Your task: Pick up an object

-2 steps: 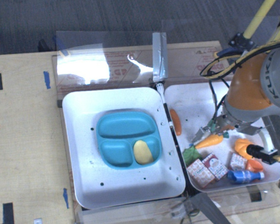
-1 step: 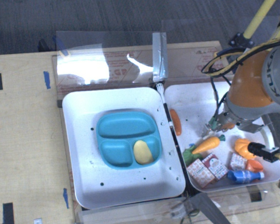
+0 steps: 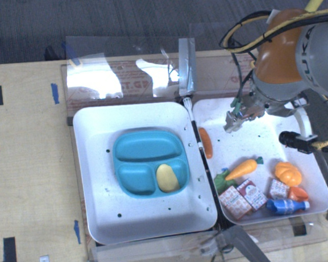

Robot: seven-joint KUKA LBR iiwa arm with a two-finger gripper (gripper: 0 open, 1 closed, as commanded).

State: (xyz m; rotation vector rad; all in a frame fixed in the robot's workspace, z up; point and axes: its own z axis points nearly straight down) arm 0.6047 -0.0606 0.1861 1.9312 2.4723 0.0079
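Toys cluster at lower right of the right bin, carrot reachable; gripper hovers over bare floor above them, finger state cannot be told.

- 2 white bins: left bin, right bin
- 1 blue divided tray, in left bin
- 1 yellow lemon-like piece, in tray's lower-right compartment
- 1 carrot, centre of right bin
- 1 orange sausage-like piece, at right bin's left wall
- 1 orange pepper-like piece
- 1 small red-orange piece, type unclear
- 1 blue bottle, lying flat
- 3 small red-and-white cartons
- 1 arm, 1 gripper
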